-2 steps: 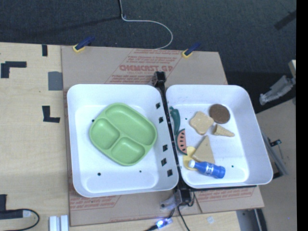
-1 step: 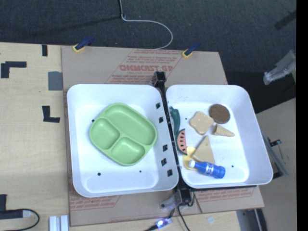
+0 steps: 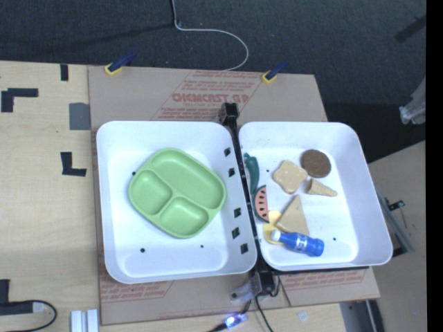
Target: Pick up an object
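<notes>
Lying in two white bins set side by side on the worktop, the things are sorted so that a pick can start in one bin and end in the other. The left bin (image 3: pixel 111 254) carries a green divided plate (image 3: pixel 177 193), resting flat near its middle, its three hollows bare. The right bin (image 3: pixel 360 185) holds the small loose pieces, any of which could serve as the object to pick up. A brown round disc (image 3: pixel 316 162) lies towards the far right corner, a tan biscuit-like piece (image 3: pixel 289 176) just beside it, and a small tan wedge (image 3: pixel 321 188) nearby. A larger tan wedge (image 3: pixel 294 218) sits near the middle. A watermelon slice (image 3: pixel 261 203) and a dark green piece (image 3: pixel 250 168) crowd the bin's left wall, which would likely hinder fingers closing there. A blue bottle (image 3: pixel 299 243) lies on its side along the near edge, touching or almost touching the larger wedge. The disc and the small wedge look the easiest to take, being more clear of neighbours. Of the pincer I cannot tell whether it is apart or together.
</notes>
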Controlling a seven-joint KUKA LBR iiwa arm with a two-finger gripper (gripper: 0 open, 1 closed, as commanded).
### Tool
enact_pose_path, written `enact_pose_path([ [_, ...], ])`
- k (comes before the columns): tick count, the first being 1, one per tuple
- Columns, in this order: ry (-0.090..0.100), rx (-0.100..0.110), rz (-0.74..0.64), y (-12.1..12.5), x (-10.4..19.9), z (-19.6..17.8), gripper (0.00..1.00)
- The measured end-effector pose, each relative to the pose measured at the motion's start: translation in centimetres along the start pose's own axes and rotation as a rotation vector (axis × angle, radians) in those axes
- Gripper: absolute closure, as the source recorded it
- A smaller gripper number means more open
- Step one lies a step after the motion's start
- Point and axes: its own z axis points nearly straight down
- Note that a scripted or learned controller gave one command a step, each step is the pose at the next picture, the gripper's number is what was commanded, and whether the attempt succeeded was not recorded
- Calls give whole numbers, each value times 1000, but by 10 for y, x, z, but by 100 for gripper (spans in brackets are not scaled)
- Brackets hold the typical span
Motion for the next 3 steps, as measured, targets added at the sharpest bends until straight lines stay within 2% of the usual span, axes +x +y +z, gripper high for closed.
enact_pose_path([
  [1,5,16,-2,-2,30,127,100],
  [2,1,-13,-4,9,64,3,100],
  [3,3,12,3,-2,51,103,100],
])
